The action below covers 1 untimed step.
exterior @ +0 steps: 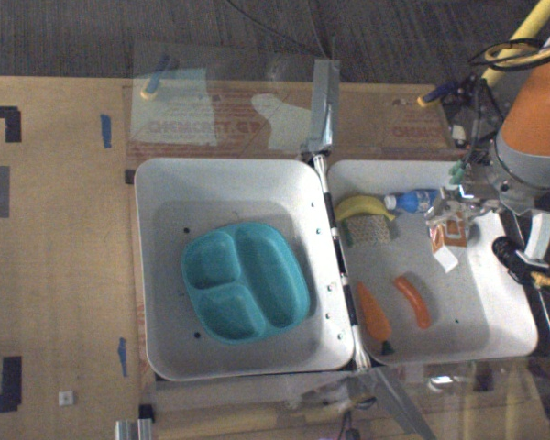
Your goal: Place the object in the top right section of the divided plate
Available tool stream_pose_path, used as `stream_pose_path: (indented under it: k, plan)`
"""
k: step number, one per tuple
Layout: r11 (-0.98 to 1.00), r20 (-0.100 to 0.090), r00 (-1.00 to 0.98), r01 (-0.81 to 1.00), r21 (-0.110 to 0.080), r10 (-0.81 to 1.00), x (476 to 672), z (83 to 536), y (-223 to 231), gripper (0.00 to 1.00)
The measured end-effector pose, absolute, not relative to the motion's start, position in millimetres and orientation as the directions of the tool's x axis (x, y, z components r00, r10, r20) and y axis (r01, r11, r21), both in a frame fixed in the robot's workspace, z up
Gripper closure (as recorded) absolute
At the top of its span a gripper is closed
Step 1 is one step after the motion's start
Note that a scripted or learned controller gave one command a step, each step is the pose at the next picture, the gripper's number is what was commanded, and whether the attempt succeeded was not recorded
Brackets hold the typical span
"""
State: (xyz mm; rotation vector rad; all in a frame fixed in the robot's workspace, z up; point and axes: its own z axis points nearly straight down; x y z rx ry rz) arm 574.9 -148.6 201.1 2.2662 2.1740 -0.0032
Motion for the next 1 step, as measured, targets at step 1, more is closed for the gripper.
stream_pose_path:
  k: [1]
  plan:
    - [-0.042, 0.001, 0.042, 0.999, -0.002, 0.999, 561.1, 193.2, -101.1, 1.0]
